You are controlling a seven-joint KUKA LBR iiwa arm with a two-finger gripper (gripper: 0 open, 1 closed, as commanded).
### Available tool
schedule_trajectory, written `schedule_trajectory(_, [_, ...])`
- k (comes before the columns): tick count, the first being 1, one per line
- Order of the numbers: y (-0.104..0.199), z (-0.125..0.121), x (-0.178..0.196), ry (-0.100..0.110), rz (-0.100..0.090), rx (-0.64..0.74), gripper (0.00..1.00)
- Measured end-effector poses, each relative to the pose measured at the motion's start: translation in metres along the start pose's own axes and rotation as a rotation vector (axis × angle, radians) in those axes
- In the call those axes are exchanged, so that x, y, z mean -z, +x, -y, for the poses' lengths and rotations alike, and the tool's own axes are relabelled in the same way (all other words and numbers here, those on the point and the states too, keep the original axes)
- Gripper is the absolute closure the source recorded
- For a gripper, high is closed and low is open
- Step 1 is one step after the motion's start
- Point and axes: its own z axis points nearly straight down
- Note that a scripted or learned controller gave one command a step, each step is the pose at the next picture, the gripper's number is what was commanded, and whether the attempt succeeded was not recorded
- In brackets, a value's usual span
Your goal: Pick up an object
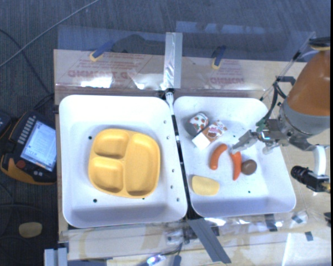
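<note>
**Even overhead light, soft focus, glare on plastic**

Bright, diffuse light falls from above; the two white bins (72, 165) read nearly blown out along their rims. Shadows are faint and short under the yellow tray (124, 162). Glare streaks the clear plastic sheet (100, 73) at the bench's far edge and the foil strip (172, 60). The whole picture is slightly soft and grainy, and the arm (313, 93) looks blurred.
</note>
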Motion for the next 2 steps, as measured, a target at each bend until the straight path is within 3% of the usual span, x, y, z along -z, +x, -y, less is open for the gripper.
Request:
schedule_trajectory(1, [-0.0202,-0.001,-0.1166,-0.009,0.003,-0.073,0.0])
schedule_trajectory(2, [-0.0193,-0.0018,-0.1069,-0.01,0.001,-0.073,1.0])
